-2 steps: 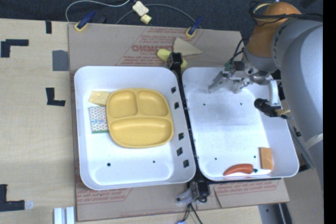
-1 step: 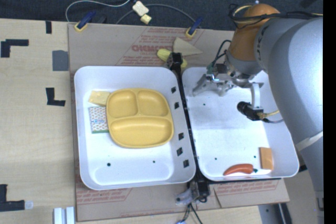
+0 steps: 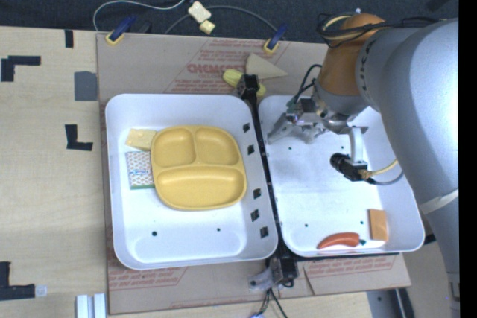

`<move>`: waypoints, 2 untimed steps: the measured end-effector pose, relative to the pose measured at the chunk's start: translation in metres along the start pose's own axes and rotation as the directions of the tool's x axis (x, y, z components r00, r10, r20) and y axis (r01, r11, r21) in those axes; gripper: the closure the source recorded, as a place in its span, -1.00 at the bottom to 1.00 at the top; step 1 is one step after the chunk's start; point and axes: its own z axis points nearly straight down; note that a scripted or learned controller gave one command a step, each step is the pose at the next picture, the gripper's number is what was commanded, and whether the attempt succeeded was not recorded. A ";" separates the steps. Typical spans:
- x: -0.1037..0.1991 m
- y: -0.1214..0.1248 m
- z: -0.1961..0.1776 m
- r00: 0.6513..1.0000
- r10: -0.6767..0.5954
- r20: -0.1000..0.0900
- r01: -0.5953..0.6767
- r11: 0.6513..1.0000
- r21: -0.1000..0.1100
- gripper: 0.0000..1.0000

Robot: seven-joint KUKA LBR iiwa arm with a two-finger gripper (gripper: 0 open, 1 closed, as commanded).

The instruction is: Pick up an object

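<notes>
1. Two white bins sat side by side on the bench: the left bin point(image 3: 119, 234) and the right bin point(image 3: 313, 197), touching along a dark middle divider with a few black clips on it.
2. One yellow divided plate point(image 3: 200, 166) with three compartments lay in the left bin, taking up most of its upper half.
3. Two small flat things were tucked just beside the plate's left edge: one pale yellow piece point(image 3: 140, 138) and, right below it, one patterned sponge-like pad point(image 3: 139, 169) with a green edge.
4. Two small things lay in the right bin, both down in its near right corner: one red-orange sausage-shaped object point(image 3: 339, 240) against the front wall and one tan block point(image 3: 378, 224) just beside it, up and to the right. Either could've been my pick, and neither was in my grasp.
5. One gripper, mine point(image 3: 298, 123), was over the upper left part of the right bin, well apart from those two objects. Honestly I couldn't tell whether it was spread or closed; it was just a blur of metal from that angle.
6. My arm point(image 3: 417, 108) came in big and grey from the right, with the orange band point(image 3: 344, 59) above the wrist.
7. Surface: the bins rested on a cardboard sheet point(image 3: 186, 63) with red print, held by two blue clamps at its far edge, all on a light wood bench point(image 3: 45, 182) with black tape marks. Dark floor lay beyond, with a thin cable looping across it.
</notes>
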 end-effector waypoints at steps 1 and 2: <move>-0.002 0.025 0.001 1.000 -0.002 0.000 0.002 1.000 0.010 -1.00; -0.112 0.026 -0.001 1.000 0.007 0.002 -0.007 1.000 -0.002 -1.00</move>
